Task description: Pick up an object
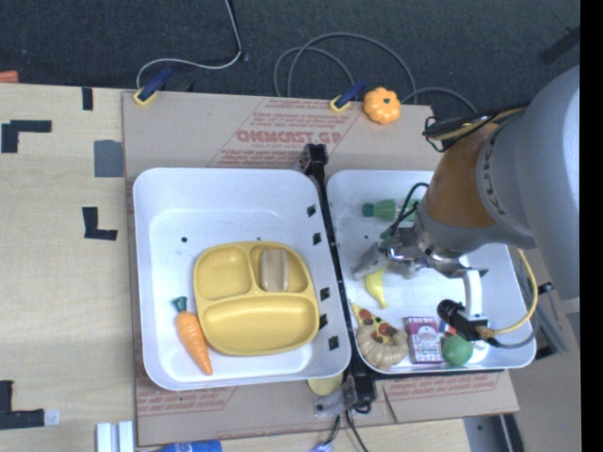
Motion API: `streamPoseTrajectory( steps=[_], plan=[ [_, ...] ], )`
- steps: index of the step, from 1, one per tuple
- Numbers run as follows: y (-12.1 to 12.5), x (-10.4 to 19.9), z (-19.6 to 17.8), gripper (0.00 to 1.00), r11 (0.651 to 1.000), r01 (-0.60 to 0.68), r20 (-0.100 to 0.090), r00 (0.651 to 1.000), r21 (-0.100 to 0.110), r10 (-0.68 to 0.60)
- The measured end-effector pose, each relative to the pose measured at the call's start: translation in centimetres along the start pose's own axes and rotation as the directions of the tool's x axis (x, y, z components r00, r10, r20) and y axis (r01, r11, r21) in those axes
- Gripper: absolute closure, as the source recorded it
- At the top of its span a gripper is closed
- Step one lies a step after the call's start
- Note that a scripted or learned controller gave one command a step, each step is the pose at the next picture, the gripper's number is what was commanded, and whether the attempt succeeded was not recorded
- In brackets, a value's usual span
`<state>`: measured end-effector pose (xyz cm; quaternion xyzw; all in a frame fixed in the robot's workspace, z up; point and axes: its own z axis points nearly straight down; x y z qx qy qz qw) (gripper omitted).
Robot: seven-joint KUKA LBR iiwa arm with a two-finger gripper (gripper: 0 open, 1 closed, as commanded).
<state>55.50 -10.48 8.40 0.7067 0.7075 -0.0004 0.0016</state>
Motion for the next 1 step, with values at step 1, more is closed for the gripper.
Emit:
streamPoseTrajectory(
  steps=[1],
  plan=[
    [0.15,-0.12,-1.27,1.00,1.000,0.000,0.002,1.000,-0.004,0.001]
  ],
)
